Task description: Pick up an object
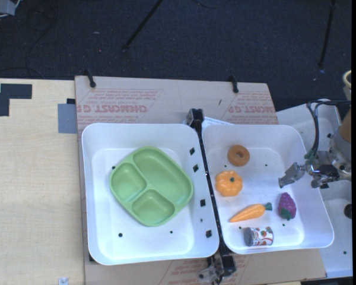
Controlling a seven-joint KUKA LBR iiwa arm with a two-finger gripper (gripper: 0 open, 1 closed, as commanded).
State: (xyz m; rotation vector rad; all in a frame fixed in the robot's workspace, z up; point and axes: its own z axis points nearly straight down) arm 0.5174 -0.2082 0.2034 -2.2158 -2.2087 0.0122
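With its fingers spread and holding nothing, the gripper [296,177] should descend squarely over the purple grapes [286,206] lying at its six o'clock in the right bin [320,233].

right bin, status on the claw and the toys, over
Claw over right bin, holding nothing. Purple grapes nearest; carrot, pumpkin, donut, can all lying free. Nothing blocking.

My claw [292,176]: dull grey metal. Both bins [101,159] smooth white plastic, slight sheen. Green plate [151,186] matt plastic. Cardboard sheet [166,103] beneath, printed. Worktop [29,189] pale wood laminate.
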